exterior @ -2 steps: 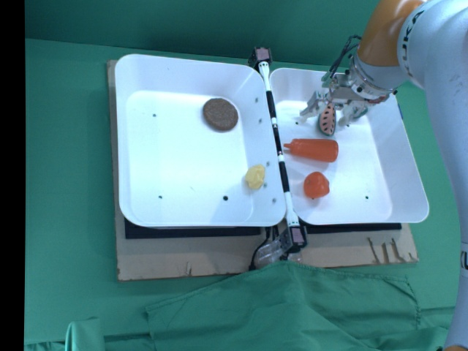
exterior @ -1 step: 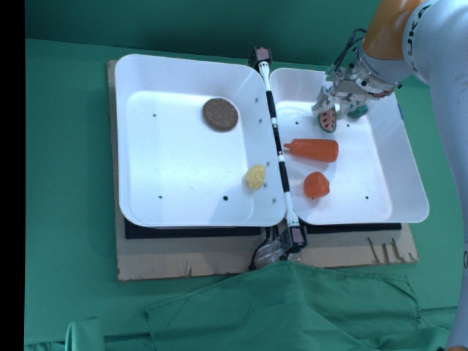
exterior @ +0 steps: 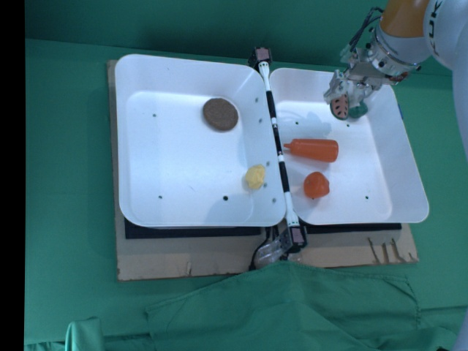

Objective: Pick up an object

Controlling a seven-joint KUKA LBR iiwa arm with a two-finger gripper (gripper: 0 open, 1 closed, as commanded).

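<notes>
Reaching in from upper right, arm angled down over right bin, jaws gripping watermelon slice.

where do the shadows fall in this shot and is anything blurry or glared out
In the camera view the light is soft and even: a faint shadow lies on the right bin floor just left of the gripper, and small shadows hug the orange bottle and brown disc. No strong glare on the left bin; focus is slightly soft all over.
</notes>
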